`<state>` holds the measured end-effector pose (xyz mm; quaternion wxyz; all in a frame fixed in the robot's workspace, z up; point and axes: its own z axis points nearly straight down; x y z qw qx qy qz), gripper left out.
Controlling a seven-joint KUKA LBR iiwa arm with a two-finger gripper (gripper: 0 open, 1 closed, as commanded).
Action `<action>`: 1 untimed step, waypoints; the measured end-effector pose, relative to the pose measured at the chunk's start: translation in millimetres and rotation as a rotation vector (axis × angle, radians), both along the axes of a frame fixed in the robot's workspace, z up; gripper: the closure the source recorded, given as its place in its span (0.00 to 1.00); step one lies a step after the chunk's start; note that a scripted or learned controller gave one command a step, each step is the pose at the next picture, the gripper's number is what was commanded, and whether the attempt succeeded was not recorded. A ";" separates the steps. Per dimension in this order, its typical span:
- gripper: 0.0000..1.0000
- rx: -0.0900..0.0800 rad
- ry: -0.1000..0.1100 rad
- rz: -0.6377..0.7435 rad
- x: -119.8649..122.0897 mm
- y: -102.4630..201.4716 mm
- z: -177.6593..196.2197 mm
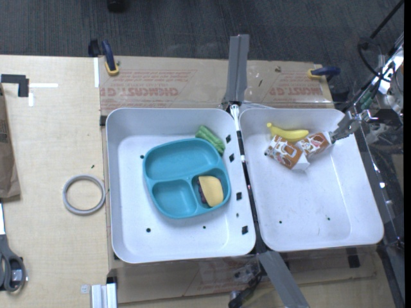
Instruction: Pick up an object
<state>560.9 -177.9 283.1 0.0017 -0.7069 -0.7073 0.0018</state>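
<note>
The camera looks down at a slant on a pale wooden surface (51, 140) bearing two shallow white bins side by side.

The left bin (122, 230) holds a teal divided tray (168, 165). A yellow rounded object (212, 188) sits in the tray's compartment nearest the right bin, with something dark tucked beneath it. A green ridged item (210, 138) lies just beyond the tray's far edge, close to the bin's far right corner.

The right bin (321, 230) holds a banana (289, 133) near its far wall. Touching the banana on its near side lies an orange-and-white printed carton (297, 151), tipped on its side.

The pincer (341, 131) reaches in at the right bin's far right corner, its tip just beside the carton's right end. Whether it is wide, narrow, or gripping anything cannot be told; the carton rests on the bin floor.

On the surface left of the bins lies a grey ring (83, 194), and scissors (11, 268) sit at the near left edge.
</note>
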 end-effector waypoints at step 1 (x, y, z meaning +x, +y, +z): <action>0.00 -0.003 0.003 -0.642 -8.1 25.7 -84.1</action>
